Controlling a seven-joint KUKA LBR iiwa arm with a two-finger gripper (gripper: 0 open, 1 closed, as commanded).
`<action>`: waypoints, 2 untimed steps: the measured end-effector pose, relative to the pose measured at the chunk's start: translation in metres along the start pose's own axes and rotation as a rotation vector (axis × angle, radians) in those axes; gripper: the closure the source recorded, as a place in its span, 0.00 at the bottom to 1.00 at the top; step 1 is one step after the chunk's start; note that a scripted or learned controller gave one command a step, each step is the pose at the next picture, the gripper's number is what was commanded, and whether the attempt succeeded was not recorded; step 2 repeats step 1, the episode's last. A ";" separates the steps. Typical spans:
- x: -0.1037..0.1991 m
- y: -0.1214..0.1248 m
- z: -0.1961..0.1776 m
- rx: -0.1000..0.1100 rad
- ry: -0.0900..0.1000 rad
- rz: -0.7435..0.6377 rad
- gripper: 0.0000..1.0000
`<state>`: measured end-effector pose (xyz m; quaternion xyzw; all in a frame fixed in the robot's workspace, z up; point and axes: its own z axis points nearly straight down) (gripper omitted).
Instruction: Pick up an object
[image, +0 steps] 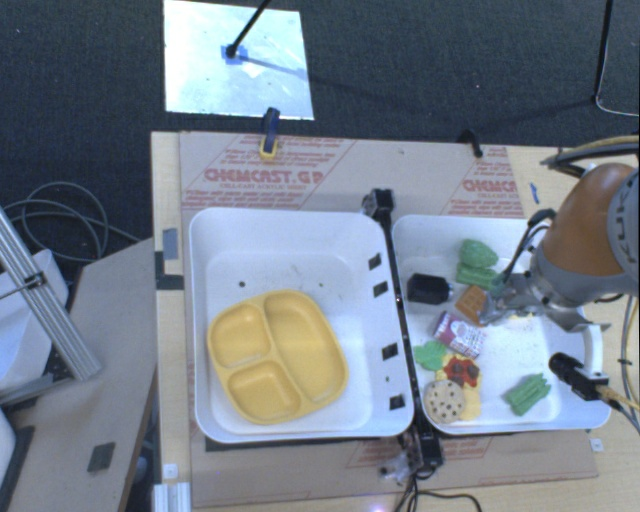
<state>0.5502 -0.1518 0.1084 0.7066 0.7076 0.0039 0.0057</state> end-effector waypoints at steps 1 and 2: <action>0.000 0.000 0.001 0.001 0.000 0.000 0.00; 0.000 0.000 0.001 0.001 0.000 0.000 0.00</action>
